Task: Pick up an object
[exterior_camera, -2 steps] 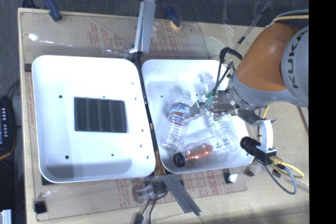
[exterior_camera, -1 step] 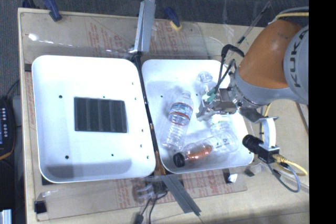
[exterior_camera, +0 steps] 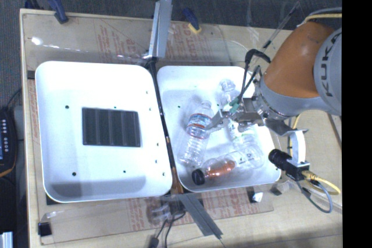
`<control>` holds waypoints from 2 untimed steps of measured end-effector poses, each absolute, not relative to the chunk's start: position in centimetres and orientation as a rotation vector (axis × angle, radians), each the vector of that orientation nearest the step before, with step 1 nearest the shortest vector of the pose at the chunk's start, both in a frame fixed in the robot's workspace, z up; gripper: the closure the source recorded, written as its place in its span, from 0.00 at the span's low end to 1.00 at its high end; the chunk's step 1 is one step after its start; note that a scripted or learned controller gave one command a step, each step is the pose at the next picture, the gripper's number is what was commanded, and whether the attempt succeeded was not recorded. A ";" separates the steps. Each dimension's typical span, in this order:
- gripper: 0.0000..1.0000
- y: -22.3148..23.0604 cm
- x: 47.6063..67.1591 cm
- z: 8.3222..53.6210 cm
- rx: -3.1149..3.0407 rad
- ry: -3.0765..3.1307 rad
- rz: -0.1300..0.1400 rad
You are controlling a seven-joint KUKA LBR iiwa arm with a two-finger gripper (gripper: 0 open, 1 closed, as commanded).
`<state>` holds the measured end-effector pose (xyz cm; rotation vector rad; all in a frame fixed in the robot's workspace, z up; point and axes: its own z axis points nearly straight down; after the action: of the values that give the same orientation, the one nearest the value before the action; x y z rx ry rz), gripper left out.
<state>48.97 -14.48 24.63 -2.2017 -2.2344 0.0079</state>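
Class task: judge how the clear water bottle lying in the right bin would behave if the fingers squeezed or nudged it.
The clear water bottle lies on its side, so it would probably roll. It looks empty, so likely light. Its thin clear plastic may dent and slip.

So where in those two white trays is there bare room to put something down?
The left bin has bare floor all around its dark grated panel. The right bin is crowded with clear plastic bottles and the pincer; its upper-left corner looks free.
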 end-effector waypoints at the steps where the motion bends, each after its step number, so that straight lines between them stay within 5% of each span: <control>1: 0.00 -12.3 52.6 14.4 -2.078 -2.351 0.005; 2: 0.00 -11.5 48.0 9.7 -2.101 -2.374 0.004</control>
<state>48.02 -11.47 9.73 -2.1007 -2.3742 0.0044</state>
